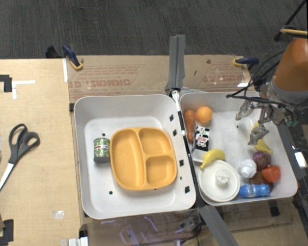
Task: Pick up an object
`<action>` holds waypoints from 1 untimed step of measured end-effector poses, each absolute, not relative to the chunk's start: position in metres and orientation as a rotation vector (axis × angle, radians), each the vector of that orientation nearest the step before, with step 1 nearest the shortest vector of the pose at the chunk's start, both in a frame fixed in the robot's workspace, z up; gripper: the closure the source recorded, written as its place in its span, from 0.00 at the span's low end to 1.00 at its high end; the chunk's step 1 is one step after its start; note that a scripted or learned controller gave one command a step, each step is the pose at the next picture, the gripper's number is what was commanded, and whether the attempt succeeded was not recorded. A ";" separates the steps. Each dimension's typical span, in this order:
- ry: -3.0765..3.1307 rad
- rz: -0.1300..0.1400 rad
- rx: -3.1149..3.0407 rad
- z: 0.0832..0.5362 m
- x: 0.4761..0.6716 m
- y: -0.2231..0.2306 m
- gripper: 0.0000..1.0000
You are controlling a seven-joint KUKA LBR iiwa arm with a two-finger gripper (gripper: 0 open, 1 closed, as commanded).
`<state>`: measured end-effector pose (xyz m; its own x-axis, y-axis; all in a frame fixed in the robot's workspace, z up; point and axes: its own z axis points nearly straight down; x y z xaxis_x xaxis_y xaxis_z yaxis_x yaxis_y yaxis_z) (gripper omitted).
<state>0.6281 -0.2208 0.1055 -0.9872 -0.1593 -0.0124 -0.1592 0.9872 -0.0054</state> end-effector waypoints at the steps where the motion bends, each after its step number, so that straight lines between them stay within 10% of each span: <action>1: 3.126 -0.002 -0.286 0.093 0.609 -0.221 0.00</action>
<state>0.6092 -0.2212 0.0928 -0.9834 -0.1812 -0.0029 -0.1812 0.9834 -0.0016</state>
